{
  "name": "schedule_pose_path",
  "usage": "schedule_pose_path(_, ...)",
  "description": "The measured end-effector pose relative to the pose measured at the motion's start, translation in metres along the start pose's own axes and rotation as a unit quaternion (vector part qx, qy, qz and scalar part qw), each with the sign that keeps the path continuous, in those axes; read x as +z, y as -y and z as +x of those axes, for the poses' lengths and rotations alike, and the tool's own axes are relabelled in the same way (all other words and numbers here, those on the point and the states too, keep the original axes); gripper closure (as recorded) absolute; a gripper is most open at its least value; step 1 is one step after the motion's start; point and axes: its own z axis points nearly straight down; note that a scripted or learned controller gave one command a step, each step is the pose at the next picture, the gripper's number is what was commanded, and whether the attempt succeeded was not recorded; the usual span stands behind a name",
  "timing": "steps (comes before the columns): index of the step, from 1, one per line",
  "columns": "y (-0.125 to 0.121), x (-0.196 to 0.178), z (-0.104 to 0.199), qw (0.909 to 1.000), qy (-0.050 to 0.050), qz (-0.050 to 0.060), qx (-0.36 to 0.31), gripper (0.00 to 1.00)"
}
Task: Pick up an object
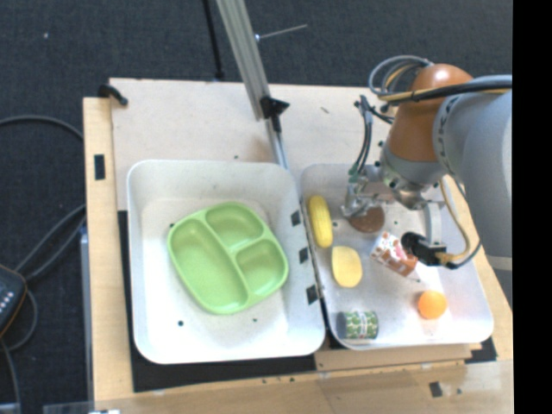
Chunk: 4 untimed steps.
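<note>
Bench (181,119) of pale wood carries two shallow white bins side by side, over dark carpet. Left bin (155,317) holds one item: a green tray (228,256) with three compartments, lying flat and turned at a slant, near the bin's middle. Right bin (470,317) holds the loose objects. Arm (470,145), grey with an orange band, enters from the right and hangs over the upper part of the right bin, with cables looped above its wrist. A metal post (246,50) rises at a slant from the bench behind the bins.

Gripper (360,203) sits low in the right bin, directly above a brown round object (368,222) that shows just beneath it; contact between the two cannot be confirmed. Whether the claw is wide or closed cannot be told from this view, and nothing is visibly clamped in it.

Objects in the right bin, by size: a yellow corn cob (321,221) lying along the left wall; a pale yellow lump (347,266) just below it; a red and white packet (393,254) right of the lump, near the brown object; a green can (358,323) on its side near the front left corner; an orange ball (431,304) toward the front right, apart from the rest
</note>
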Motion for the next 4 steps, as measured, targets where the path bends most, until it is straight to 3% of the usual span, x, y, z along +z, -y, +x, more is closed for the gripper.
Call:
schedule_pose_path(2,-0.004,-0.109,0.000,1.0000,-0.003,0.001,-0.005,1.00)
schedule_pose_path(3,-0.006,-0.139,-0.002,1.0000,-0.004,0.002,-0.005,1.00)
schedule_pose_path(4,-0.004,-0.133,0.040,1.0000,-0.004,0.005,-0.007,1.00)
